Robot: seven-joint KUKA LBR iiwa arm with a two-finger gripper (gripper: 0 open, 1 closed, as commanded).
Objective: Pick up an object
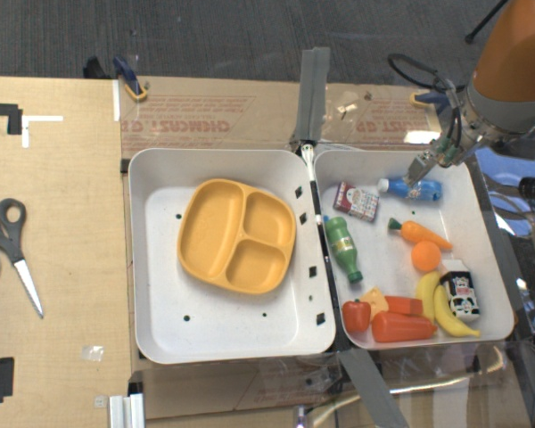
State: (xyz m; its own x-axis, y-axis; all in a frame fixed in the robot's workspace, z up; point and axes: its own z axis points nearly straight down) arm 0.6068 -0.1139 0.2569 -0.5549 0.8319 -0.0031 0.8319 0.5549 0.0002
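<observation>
gripper [421, 173] hovers at the blue bottle [413, 188] in the right bin [487, 239], finger state impossible to tell; carrot [423, 233] lies just below the bottle.

Blue bottle [416, 187] w/ white cap, lying on side, right bin's far end, beside red carton [357, 201]
</observation>
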